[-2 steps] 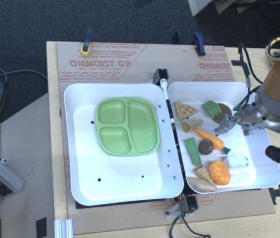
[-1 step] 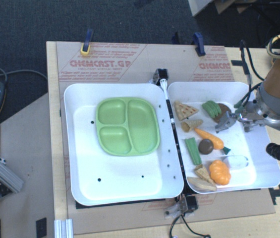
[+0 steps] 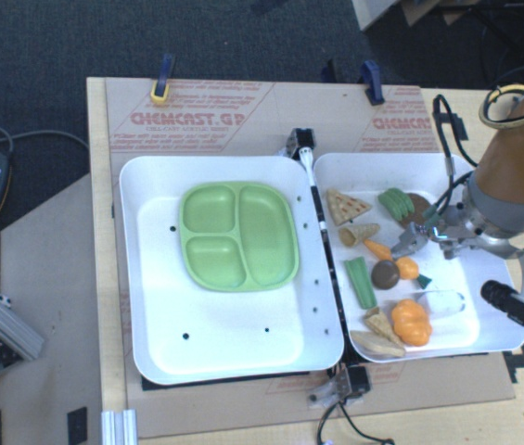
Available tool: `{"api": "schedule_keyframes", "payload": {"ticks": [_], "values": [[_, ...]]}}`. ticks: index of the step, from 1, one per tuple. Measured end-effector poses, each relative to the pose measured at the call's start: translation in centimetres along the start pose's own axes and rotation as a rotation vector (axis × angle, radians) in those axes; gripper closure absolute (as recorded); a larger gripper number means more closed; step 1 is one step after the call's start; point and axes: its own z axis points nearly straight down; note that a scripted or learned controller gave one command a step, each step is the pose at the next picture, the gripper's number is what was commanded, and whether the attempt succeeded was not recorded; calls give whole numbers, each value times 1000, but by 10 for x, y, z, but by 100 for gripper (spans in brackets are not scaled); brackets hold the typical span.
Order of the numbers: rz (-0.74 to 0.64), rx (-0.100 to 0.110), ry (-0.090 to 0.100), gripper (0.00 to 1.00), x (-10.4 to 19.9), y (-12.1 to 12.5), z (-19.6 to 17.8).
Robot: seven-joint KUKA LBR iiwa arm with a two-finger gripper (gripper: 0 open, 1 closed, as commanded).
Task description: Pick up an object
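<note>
Toy food [image 3: 387, 276] crowds the right bin's [image 3: 484, 341] left half, tight vs the divider edge; open room on its right side. Gripper [image 3: 416, 236] low over the pile near the carrot [image 3: 379, 247], can't tell how its jaws stand. Left bin [image 3: 150, 341]: green tray [image 3: 239, 235], wide bare margins.

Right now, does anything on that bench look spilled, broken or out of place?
Nothing stands out. The green divided plate lies flat in the left bin, and the toy foods sit loosely jumbled inside the right bin.
</note>
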Motion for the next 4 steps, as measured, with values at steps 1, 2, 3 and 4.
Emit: {"api": "schedule_keyframes", "payload": {"ticks": [1,2,3,4], "values": [[0,0,0,0,1,-1,54],[1,-7,-3,100,0,1,40],[-2,-11,-4,100,8,2,-6],[-2,-13,-4,100,12,-6,-60]]}}
